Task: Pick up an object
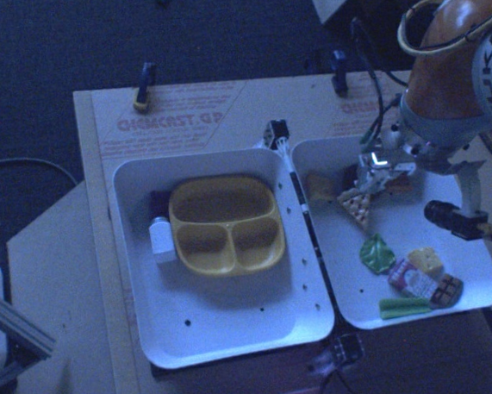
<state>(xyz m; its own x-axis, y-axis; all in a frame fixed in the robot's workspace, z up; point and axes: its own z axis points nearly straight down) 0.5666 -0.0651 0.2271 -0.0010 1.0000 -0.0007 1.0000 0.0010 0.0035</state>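
Currently, the candidate objects are lying in the right bin (488, 285): a waffle-patterned wedge (355, 205), a green leaf piece (376, 254), a yellow cheese piece (425, 260), a pink packet (412, 279), a brown chocolate piece (446, 289) and a green strip (405, 306). The claw (380, 170) is hanging over the bin's far end, just beside the wedge; its opening cannot be determined. The left bin (146, 323) is holding a yellow divided tray (226, 224) with a small white bottle (162, 238) touching its left edge. Both bins are resting on the tabletop (100, 206).
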